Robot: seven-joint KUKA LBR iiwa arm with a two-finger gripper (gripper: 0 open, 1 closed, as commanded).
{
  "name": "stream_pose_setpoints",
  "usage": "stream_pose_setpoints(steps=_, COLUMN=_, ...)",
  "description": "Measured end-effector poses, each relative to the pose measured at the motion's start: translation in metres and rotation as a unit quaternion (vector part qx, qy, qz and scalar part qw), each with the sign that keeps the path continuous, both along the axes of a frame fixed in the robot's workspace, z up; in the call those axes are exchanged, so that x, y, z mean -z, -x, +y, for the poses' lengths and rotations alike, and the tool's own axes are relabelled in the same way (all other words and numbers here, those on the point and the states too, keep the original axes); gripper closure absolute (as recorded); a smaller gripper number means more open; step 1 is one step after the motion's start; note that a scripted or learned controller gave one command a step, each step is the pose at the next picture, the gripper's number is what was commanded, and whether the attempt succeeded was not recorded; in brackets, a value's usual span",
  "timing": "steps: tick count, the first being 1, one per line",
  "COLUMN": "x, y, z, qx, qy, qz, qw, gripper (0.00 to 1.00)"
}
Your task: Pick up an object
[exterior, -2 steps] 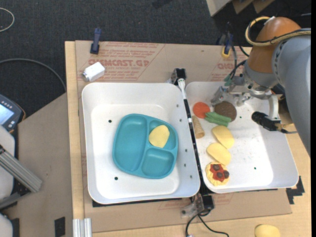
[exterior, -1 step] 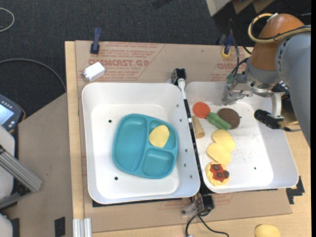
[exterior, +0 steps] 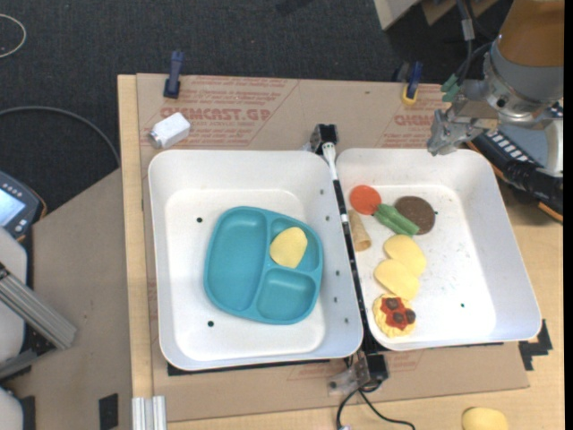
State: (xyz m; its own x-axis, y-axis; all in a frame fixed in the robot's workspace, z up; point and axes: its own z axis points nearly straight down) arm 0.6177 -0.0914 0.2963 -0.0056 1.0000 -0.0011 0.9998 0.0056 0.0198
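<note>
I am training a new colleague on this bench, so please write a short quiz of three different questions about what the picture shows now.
1. True or false: the teal tray lies in the right bin.
2. Multiple choice: what rests in the tray's upper right compartment? A) a yellow piece B) a brown disc C) a green stick
3. Short answer: where is the gripper relative to the right bin?

Key
1. False; it lies in the left bin.
2. A. The brown disc and green stick lie in the right bin.
3. Above its far rim, apart from the items.
</note>
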Motion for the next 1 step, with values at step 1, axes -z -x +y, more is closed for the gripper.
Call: stream_pose_setpoints(steps=1, x=-0.0945, y=0.0189, z=0.0489, qx=0.000, qy=-0.0007, qz=0.003, qw=1.0000, gripper=1.00)
